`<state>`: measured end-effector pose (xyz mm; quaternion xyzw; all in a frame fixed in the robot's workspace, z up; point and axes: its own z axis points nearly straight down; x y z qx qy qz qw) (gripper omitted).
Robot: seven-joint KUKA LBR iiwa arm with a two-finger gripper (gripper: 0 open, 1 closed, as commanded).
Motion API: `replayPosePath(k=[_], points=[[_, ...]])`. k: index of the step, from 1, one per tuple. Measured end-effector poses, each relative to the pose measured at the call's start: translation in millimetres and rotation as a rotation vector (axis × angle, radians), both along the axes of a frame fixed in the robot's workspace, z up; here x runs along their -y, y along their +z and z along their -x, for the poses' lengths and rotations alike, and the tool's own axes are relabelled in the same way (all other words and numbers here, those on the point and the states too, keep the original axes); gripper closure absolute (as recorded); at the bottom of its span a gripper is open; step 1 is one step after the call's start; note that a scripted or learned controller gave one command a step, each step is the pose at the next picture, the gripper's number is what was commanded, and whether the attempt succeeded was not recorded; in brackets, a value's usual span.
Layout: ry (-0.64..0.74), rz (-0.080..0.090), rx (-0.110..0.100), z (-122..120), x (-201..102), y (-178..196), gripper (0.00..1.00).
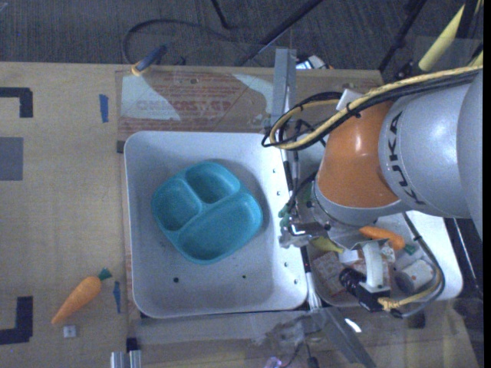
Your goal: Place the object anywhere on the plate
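Observation:
A blue plate (207, 211) with three compartments lies in the left white bin (146, 228), nothing on it. My gripper (292, 227) hangs under the grey and orange wrist, over the left edge of the right bin (449, 278), just right of the wall between the bins. The arm hides most of that bin. Below the wrist I see an orange carrot-like piece (382, 236), a yellow piece (328, 244), a printed packet (327, 271) and a white item (415, 271).
A toy carrot (77, 298) lies on the bench outside the bins, at the lower left. A clear panel with a printed label (192, 102) lies behind the left bin. Blue tape marks (103, 107) dot the bench.

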<state>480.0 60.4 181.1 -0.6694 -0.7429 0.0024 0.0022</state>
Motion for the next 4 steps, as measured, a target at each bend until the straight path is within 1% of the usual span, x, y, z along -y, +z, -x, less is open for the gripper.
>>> replayPosePath(k=[1,2,3,4], points=[[0.131,-0.002,-0.001,-0.4,23.0,0.2,1.0],[0.195,-0.001,0.0,-0.1,7.1,0.0,1.0],[-0.121,0.0,0.006,-14.5,-99.5,-54.3,1.0],[-0.121,0.002,0.002,-13.4,-98.6,-56.0,0.0]])
